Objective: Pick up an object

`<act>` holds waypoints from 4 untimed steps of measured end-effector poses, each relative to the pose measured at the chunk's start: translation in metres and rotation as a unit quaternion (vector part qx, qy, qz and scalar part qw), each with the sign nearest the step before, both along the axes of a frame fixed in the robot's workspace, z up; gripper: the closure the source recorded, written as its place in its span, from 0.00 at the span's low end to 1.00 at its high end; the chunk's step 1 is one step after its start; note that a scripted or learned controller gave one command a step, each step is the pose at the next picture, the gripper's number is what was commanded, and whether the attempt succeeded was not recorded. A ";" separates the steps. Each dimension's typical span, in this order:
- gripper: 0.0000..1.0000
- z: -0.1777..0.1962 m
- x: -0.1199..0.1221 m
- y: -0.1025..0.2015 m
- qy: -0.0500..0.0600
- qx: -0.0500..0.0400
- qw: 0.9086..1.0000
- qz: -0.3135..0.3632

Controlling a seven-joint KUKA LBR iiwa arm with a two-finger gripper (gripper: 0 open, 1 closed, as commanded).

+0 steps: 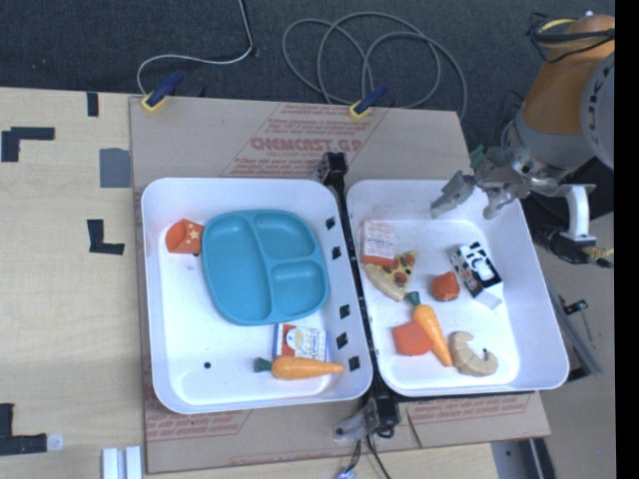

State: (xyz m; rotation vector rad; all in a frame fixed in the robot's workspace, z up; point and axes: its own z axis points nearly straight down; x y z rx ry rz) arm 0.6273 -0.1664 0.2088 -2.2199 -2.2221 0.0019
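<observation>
Objects for picking lie in both white bins. In the right bin (534, 297), taking its middle as the clock centre, a small white packet with red print (378, 238) lies at ten o'clock, with a pizza slice (392, 273) just below it, touching or nearly so. A black-and-white carton (475, 267) sits at two o'clock, and a red tomato-like piece (445, 286) lies just beside it on its left. Toward six o'clock an orange carrot (432, 332) lies at a slant, its lower part against a red-orange block (409, 339) at seven o'clock. A tan, curled pastry-like piece (471, 355) lies at five o'clock, near the carrot's tip.

The gripper (475, 198) hangs over the right bin's upper rim at about one o'clock. Its two grey fingers are spread well apart and nothing is between them. It is well apart from every item in the bin. The grey arm with its orange band (561, 93) reaches in from the upper right.

In the left bin (160, 367) a blue divided plate (265, 265) fills the centre. A red piece (184, 237) touches its rim at nine o'clock. At six o'clock a small white-and-red carton (301, 343) lies just above a second carrot (303, 368).

Both bins rest on a brown cardboard sheet (230, 138) held by two blue-and-yellow clamps (160, 92) at twelve o'clock, with grey cables (359, 53) looped beyond.
</observation>
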 end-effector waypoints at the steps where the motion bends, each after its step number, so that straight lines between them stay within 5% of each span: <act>1: 0.00 -0.095 -0.046 0.048 0.001 0.001 1.000 0.000; 3: 0.00 -0.122 -0.132 0.036 -0.004 -0.001 1.000 0.000; 4: 1.00 -0.112 -0.132 0.036 -0.004 -0.002 1.000 0.000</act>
